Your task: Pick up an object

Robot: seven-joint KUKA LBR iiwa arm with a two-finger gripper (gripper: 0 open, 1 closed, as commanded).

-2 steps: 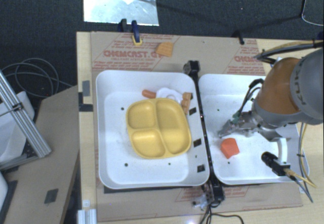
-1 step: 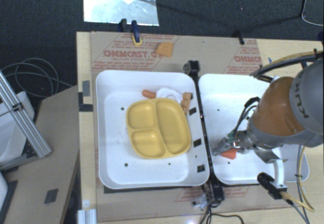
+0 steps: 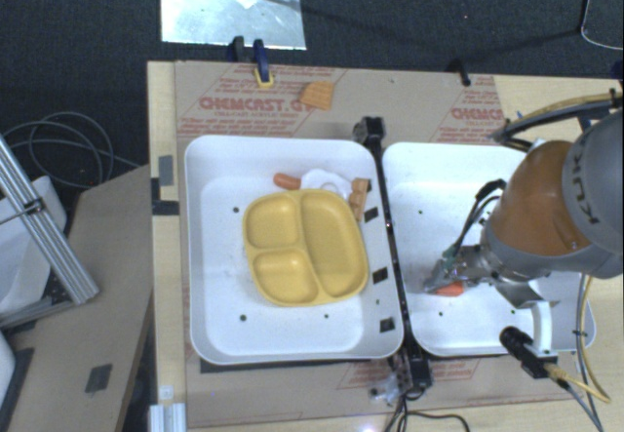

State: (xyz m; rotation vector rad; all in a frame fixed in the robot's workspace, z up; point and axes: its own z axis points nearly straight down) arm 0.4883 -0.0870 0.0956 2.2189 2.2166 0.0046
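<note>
My gripper [image 3: 445, 280] is low in the right bin [image 3: 439, 176], near that bin's left side. A small red-orange object [image 3: 451, 291] lies on the bin floor right at the gripper's tip, partly hidden by it. In the left bin [image 3: 210, 225] sits a yellow divided plate [image 3: 302, 247]. Behind the plate lie a small orange sausage-shaped piece [image 3: 287, 181], a white object [image 3: 325, 181] and a tan wooden block [image 3: 359, 192].
The grey and orange arm [image 3: 546, 211] covers the right part of the right bin. A black divider [image 3: 382, 225] runs between the bins. A tan piece [image 3: 317, 94] lies on the cardboard behind the bins, beside a blue and yellow clamp [image 3: 261, 64].
</note>
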